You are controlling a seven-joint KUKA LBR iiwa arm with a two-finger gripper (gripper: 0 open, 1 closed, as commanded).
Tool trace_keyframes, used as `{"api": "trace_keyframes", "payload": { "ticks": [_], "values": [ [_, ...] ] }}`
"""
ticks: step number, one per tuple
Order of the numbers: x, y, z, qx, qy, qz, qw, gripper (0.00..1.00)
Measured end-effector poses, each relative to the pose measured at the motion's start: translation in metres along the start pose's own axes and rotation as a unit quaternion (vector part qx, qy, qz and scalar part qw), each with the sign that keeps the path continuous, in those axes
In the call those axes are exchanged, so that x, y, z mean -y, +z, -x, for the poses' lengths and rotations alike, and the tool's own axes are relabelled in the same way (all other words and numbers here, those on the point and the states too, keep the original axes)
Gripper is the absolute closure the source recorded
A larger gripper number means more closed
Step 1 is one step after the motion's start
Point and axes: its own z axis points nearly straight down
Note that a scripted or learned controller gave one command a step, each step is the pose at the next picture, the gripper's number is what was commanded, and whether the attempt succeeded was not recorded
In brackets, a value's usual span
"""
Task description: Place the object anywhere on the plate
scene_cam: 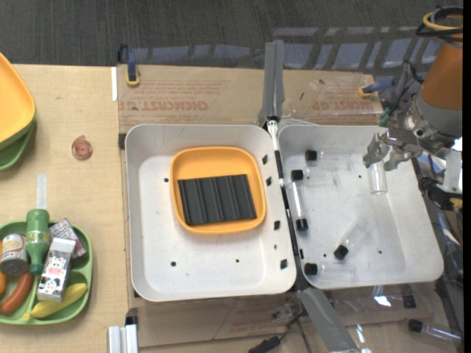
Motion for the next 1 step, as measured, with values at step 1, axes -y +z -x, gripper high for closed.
{"api": "trace_keyframes", "payload": {
  "ticks": [1],
  "values": [
    [-0.0701,-0.0465,0.0006,0.000,-0.139,0.002,0.9903,1.00]
  ]
}}
